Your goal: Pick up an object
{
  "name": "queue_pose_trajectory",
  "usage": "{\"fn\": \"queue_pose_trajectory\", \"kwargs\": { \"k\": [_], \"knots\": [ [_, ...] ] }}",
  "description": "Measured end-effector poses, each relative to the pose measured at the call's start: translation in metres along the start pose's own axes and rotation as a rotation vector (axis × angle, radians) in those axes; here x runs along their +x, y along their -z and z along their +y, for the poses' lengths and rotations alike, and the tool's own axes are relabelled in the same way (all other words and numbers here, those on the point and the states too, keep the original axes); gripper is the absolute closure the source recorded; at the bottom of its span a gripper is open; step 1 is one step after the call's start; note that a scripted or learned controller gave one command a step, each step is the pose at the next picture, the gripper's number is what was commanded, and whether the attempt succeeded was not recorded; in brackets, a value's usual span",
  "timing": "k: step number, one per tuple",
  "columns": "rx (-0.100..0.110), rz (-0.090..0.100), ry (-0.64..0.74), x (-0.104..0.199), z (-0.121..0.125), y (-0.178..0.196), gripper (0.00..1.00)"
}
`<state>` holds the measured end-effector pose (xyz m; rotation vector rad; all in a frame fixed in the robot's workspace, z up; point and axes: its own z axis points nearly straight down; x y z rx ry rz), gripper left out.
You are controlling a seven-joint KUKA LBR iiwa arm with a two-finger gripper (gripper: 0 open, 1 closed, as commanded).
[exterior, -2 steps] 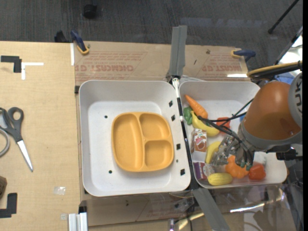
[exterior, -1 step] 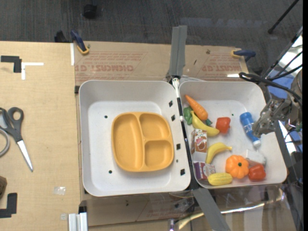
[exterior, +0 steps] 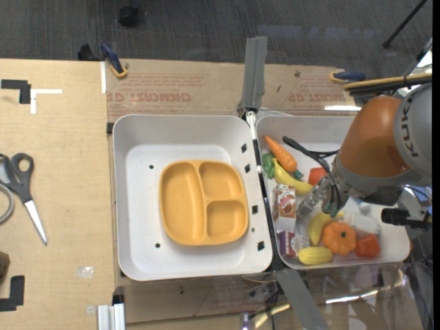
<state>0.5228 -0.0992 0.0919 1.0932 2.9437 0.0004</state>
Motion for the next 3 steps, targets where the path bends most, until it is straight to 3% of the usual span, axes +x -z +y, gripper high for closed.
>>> {"fn": "queue_pose_trajectory", "kwargs": {
  "k": [1,2,3],
  "knots": [
    [0.0,-0.003,0.358,-0.075,0.002,0.122,1.0],
    [0.0,-0.001,0.53,-0.056,-0.062,0.036,1.0],
    [-0.004,-0.029,0.436,-0.013,-0.061,0.011,1.0]
  ]
}}
